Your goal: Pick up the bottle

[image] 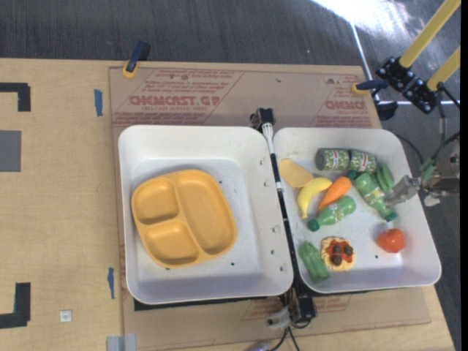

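Gripper (pixel 401 190) reaches in low from the right bin's (pixel 420 265) edge; finger spacing cannot be determined. Bottle (pixel 373 193), green, lies tilted directly beside its tip, apparently touching; grasp unconfirmed.

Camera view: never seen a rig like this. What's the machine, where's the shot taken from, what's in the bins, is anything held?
This is one fixed camera above a bench, looking down at a slant. The machine is a robot arm that reaches in from the picture's right. Its grasping end, the pincer, shows blurred at the right bin's far edge.

The left bin holds a yellow divided plate. The right bin holds toy food: a can, a banana, a carrot, a tomato and a green bottle. What looks like a second bottle lies right beside the pincer.

The job is to pick up a bottle. The pincer is too blurred to tell whether it grips anything.
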Robot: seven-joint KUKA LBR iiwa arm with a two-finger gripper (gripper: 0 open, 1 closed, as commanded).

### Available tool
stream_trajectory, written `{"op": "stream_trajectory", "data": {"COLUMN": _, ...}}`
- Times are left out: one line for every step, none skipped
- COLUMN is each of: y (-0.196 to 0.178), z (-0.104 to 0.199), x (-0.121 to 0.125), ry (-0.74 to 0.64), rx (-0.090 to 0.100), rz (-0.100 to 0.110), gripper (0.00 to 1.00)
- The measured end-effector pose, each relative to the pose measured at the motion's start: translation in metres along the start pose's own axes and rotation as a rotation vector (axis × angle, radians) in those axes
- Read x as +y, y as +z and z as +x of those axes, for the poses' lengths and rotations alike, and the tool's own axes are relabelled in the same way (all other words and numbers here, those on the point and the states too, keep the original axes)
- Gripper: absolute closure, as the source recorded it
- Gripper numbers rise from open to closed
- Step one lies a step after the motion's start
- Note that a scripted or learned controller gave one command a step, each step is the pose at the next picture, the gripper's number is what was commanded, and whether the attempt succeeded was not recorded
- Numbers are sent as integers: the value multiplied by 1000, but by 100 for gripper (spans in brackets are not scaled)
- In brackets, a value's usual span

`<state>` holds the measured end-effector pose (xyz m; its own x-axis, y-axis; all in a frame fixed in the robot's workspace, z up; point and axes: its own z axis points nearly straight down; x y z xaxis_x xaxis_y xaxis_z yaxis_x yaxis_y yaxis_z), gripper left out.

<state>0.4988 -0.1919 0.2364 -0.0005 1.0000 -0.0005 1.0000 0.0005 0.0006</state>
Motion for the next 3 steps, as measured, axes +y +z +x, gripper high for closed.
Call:
{"op": "stream_trajectory", "data": {"y": 84, "z": -27, "x": 68, "ry": 383, "rx": 2, "rz": -12, "gripper": 0}}
{"op": "stream_trajectory", "data": {"y": 92, "z": -22, "x": 69, "ry": 496, "rx": 4, "rz": -21, "gripper": 0}}
{"op": "stream_trajectory", "data": {"y": 95, "z": -20, "x": 71, "ry": 560, "rx": 5, "rz": -26, "gripper": 0}}
